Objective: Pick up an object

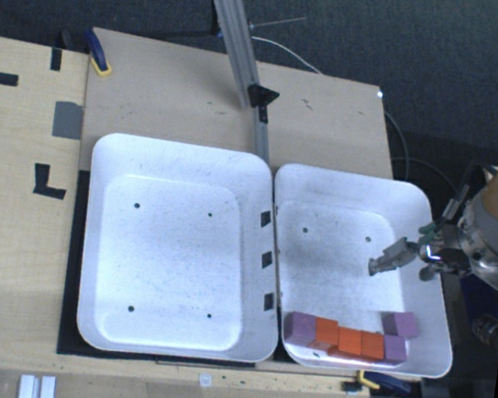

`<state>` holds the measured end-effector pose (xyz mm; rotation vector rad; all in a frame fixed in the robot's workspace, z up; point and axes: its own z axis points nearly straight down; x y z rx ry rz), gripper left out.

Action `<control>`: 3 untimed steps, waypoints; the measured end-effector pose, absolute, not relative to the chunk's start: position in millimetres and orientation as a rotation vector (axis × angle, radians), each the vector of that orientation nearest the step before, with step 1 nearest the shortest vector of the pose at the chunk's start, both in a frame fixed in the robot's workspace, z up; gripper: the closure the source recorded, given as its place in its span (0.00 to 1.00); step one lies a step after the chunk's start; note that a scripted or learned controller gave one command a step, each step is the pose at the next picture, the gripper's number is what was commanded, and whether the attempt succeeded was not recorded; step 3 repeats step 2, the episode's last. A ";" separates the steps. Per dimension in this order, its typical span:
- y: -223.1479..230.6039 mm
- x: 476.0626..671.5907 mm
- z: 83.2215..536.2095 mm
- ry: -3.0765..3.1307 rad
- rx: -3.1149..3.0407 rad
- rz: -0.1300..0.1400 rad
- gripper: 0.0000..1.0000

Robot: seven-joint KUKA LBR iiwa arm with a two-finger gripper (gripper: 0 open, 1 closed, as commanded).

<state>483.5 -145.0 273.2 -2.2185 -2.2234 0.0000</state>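
Hovering jaws [404,258], spread (nothing held), over right bin [342,194]

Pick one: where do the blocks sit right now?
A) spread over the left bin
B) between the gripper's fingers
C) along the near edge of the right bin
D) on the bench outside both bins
C. The purple and orange blocks lie in a row along the near wall of the right bin, while the gripper is above the bin floor, apart from them.

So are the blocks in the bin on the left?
No, the purple and orange blocks lie along the near edge of the right bin, beside the left bin.
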 end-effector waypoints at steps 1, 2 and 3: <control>-139.2 508.6 145.5 -2.217 -2.215 0.008 0.00; -45.6 517.0 193.6 -2.232 -2.209 -0.006 0.00; -45.6 517.0 193.6 -2.232 -2.209 -0.006 0.00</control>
